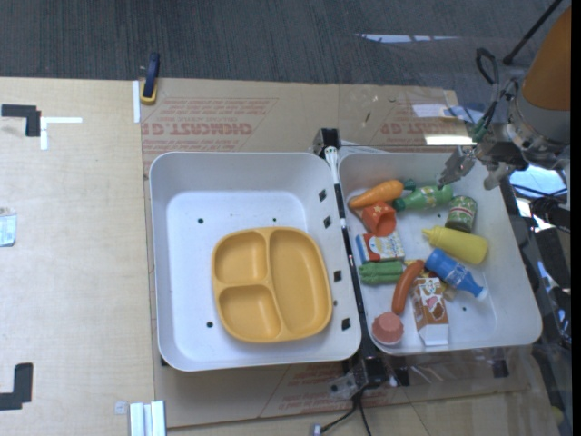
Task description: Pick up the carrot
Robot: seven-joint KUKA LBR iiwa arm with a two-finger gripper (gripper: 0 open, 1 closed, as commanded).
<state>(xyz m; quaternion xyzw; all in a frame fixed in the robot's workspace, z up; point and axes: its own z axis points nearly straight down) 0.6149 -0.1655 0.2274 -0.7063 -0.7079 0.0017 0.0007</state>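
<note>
— Where is the carrot (377, 193)?
— In the right bin (508, 271), near its back left corner, lying beside a red cup (380, 218) and a green bottle (423, 198).
— And the gripper (474, 163)?
— Above the bin's back right corner, apart from the carrot; its fingers hold nothing, though how wide they stand I cannot tell.
— The left bin (182, 243)?
— A yellow divided plate (270, 283).

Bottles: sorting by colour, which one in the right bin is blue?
The blue bottle, lying below the yellow bottle; the green bottle lies near the carrot.
</note>
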